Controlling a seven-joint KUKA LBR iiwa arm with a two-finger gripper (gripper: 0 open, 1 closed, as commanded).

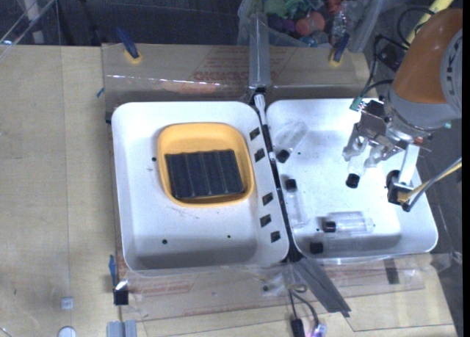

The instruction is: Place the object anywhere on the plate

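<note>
Pre-grasp stage, nothing picked yet by the look of it. Hand [372, 153] hovers over the upper right part of the right bin [418, 236], fingers spread apart with nothing between them. Candidate objects are all clear plastic and hard to read against the white: a clear bottle with a dark cap [344, 224] lies on its side near the front of the right bin, another clear bottle [288, 139] sits tilted near the top left of that bin, and a third clear piece [292, 200] lies along the divider. Can't tell which one is the target; the hand is near none of them, well apart from the front one. The plate [167, 145] is the yellow one in the left bin [132, 181], and it carries a dark ribbed block [204, 174] covering most of its middle. Next move, as I judge it: shift over one bottle, descend, close across its narrow width, lift, cross the divider, release on the plate. Risks: clear round bodies may roll or slip, and free plate area is mostly rim, so the drop will likely land on the block.
</note>
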